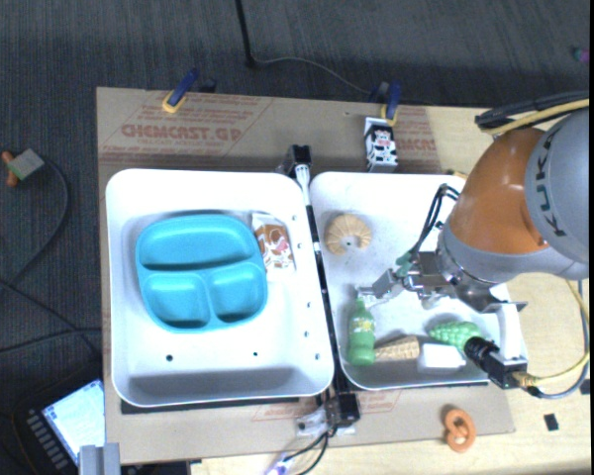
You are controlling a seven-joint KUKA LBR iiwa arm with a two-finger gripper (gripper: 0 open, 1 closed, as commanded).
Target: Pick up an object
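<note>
White right bin (pixel 416 181), right of centre, holds a tan round object (pixel 347 234) at its upper left and a green bottle (pixel 360 332), a cone (pixel 397 347) and a green toy (pixel 453 333) along its lower edge. Gripper (pixel 401 283) hovers above them; finger state cannot be told. Left bin (pixel 129 295) contains a blue divided tray (pixel 200 269).

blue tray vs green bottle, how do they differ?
The blue three-compartment plastic tray lies flat in the left white bin; the small green plastic bottle lies in the right white bin. The tray is far larger and wide; the bottle is slim.
</note>
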